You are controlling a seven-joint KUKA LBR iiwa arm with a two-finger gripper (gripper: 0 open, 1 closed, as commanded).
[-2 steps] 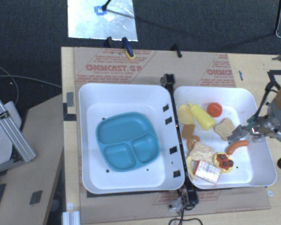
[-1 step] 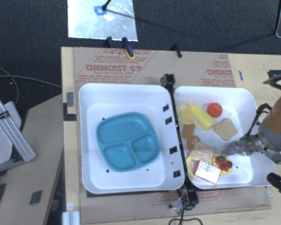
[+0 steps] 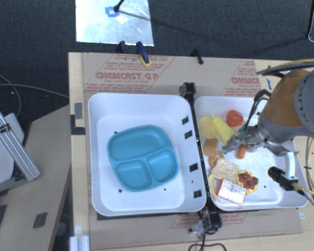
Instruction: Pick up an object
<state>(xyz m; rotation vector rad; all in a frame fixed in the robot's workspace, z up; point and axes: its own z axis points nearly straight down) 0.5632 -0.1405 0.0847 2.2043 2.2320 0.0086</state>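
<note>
The jaws (image 3: 239, 141) hang low in the right bin (image 3: 289, 195) beside a small orange carrot-like toy (image 3: 242, 151), though whether they are parted I cannot tell; the toy looks light, stiff and slick, best pinched across its middle.

On my feed the left bin (image 3: 97, 140) holds a blue divided tray (image 3: 142, 157), lying flat a little left of the middle. The counter (image 3: 162, 72) beneath is brown board with red lettering. A blue and yellow clamp (image 3: 143, 54) sits at its far edge. Beyond it I see a shiny square sheet (image 3: 94, 14) on the dark floor (image 3: 225, 14).
</note>
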